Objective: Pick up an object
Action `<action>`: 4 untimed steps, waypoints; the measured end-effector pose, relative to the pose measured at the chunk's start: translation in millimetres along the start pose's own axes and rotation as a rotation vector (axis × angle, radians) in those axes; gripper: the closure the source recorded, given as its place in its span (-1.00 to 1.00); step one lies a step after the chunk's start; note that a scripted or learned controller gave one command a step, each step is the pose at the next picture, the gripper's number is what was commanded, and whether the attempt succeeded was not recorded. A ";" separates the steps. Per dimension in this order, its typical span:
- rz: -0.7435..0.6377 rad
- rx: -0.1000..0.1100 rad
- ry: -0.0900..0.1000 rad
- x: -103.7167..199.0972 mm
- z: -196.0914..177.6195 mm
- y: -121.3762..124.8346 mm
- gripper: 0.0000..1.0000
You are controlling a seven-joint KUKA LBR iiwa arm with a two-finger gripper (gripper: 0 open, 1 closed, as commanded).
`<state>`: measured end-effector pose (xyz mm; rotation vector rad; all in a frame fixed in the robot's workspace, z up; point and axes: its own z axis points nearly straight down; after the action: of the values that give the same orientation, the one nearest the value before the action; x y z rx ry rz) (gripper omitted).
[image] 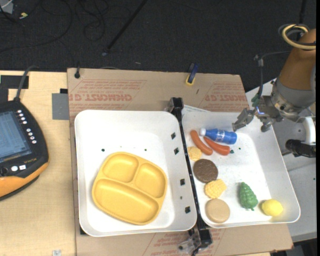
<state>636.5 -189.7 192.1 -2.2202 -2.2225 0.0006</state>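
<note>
With jaws spread and holding nothing, the gripper hovers at the right bin's one o'clock corner, poised above the blue bottle.

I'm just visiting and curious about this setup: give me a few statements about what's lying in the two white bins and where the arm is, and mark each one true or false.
1. The yellow divided tray lies in the left bin. True.
2. The blue bottle lies in the same bin as the yellow tray. False: it lies in the right bin, near the far end.
3. The gripper hovers at the right bin's far right corner with nothing between its fingers. True.
4. The green toy touches the brown disc. False: they lie apart, with the corn piece between them.
5. The lemon sits near the right bin's front right corner. True.
</note>
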 end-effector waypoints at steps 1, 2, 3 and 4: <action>-0.001 0.006 0.003 49.3 110.3 -7.0 -1.00; 0.005 0.005 0.002 56.9 104.6 -42.7 -1.00; 0.002 0.006 0.002 63.4 75.9 -97.4 -1.00; 0.001 -0.001 0.001 80.8 102.7 -65.6 -1.00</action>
<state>570.7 -109.0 89.4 -2.2208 -2.2215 -0.0019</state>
